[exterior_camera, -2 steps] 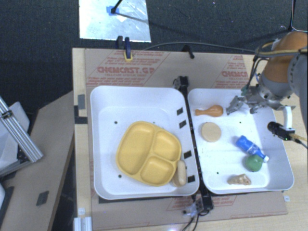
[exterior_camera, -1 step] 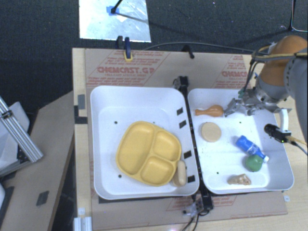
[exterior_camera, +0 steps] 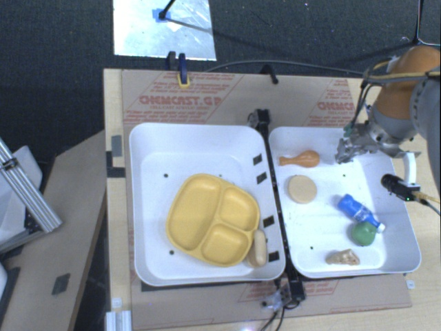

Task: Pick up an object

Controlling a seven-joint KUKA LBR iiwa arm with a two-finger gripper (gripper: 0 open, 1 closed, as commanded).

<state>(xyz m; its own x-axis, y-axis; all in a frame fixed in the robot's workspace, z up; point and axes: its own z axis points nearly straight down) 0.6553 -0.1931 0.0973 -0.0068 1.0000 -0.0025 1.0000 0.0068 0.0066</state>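
My gripper [exterior_camera: 346, 153] hangs over the far part of the right bin [exterior_camera: 406, 257], just right of an orange drumstick-shaped toy [exterior_camera: 300, 159]. Nothing shows between it and the bin floor. Nearer the front lie a round tan disc [exterior_camera: 302, 189], a blue bottle [exterior_camera: 358, 210], a green ball [exterior_camera: 364, 234] touching the bottle's end, and a tan lump [exterior_camera: 342, 257].
The left bin [exterior_camera: 155, 157] holds a yellow divided plate [exterior_camera: 213, 219] with a beige oblong piece [exterior_camera: 258, 247] against its right edge. A black divider [exterior_camera: 270, 185] runs between the bins. The grey arm with its orange band [exterior_camera: 406, 81] comes in from the right.
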